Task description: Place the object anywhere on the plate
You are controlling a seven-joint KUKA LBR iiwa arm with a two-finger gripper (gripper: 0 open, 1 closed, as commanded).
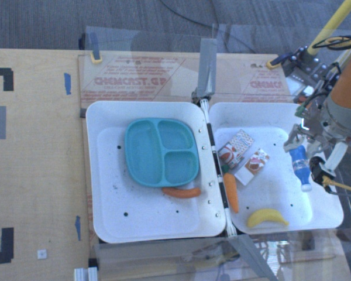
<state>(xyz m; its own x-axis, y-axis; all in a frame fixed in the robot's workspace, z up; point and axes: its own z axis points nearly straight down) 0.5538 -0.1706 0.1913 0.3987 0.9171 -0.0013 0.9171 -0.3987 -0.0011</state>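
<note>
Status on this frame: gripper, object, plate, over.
Gripper over right bin, by blue bottle; grip unclear. Teal plate in left bin, bare. Sausage touches its near edge.

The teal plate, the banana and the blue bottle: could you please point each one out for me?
teal plate (145,151), camera view, floor of its large left compartment.
banana (267,217), camera view, middle of its curved body.
blue bottle (299,162), camera view, its blue label.

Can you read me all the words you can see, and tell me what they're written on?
"CHEMCAST GP", faint red print on the clear sheet behind the left bin.
More red print on the sheet behind the right bin: too blurred to read.
The two snack packets: print too small to read.
The blue bottle: label unreadable.
</note>
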